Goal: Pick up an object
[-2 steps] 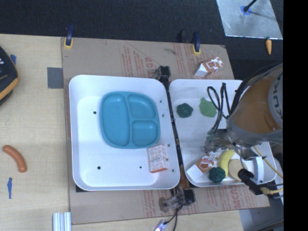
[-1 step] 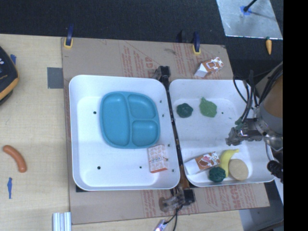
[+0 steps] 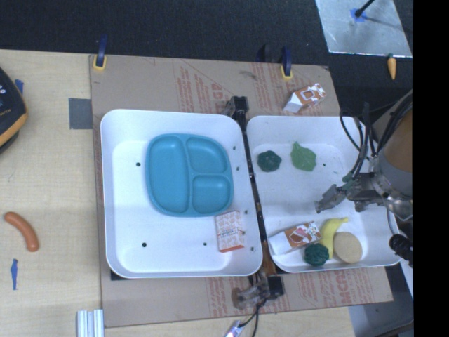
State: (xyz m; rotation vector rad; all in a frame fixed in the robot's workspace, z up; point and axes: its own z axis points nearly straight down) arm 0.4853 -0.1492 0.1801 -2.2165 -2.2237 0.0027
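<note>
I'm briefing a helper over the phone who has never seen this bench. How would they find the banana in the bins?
Start at the right bin, the one without the blue divided plate. Go to its near right corner, where a small cluster of items lies below the gripper. The banana is the only yellow, curved piece there, lying between a small red-and-white carton and a round tan disc, above a dark green lump.

left bin (image 3: 119,188): divided plate (image 3: 188,173) at centre, packet (image 3: 229,231) by near right edge
right bin (image 3: 280,128): banana (image 3: 332,229) at near edge
</note>
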